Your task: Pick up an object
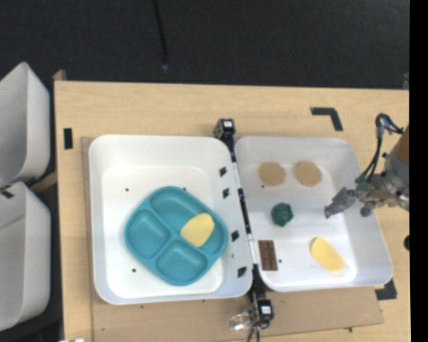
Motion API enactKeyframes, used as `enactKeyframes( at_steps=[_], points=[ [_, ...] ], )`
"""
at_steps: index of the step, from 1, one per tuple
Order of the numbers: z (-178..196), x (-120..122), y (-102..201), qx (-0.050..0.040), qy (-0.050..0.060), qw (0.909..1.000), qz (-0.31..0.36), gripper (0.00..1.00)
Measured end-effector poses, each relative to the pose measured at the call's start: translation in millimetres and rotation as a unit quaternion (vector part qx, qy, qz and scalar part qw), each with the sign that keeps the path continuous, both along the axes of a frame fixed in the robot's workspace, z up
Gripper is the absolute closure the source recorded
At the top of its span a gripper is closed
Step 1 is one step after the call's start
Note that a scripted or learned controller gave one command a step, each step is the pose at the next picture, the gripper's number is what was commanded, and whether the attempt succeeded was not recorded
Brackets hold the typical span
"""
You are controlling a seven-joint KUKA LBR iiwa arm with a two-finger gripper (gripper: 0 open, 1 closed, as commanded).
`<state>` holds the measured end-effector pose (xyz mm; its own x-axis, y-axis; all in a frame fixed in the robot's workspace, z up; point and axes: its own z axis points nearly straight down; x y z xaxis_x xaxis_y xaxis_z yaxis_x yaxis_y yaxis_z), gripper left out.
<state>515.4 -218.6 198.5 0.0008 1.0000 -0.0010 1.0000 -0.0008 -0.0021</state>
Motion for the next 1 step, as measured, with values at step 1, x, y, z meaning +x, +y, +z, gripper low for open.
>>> enactKeyframes(
  at_steps=[1],
  points=[
    [-50.9, -10.5, 0.2, 0.0003, 0.001, 1.0000, 0.000, 0.00]
  ],
)
